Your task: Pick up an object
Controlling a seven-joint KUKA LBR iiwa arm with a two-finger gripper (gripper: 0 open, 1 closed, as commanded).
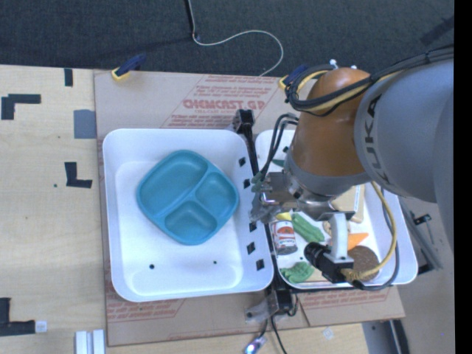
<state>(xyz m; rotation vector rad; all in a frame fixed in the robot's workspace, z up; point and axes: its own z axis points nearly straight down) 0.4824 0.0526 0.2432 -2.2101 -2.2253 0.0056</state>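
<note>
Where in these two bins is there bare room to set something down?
The left white bin has bare floor along its near edge below the blue divided plate, and a strip to the plate's left. The right white bin is crowded: a small can, green pieces, and the arm's gripper above.

Divided plate [188,196] in left bin [118,220]

The arm [413,131] is a thick grey casing with pale raised letters, likely part of "KUKA", on its side, and a rounded glossy orange band [332,124] sits next to it. Black and yellow cables [306,87] loop over the band's top. Below it the hand [291,205] is a cluster of dark and silvery metal parts, too cluttered to make out in detail.
</note>
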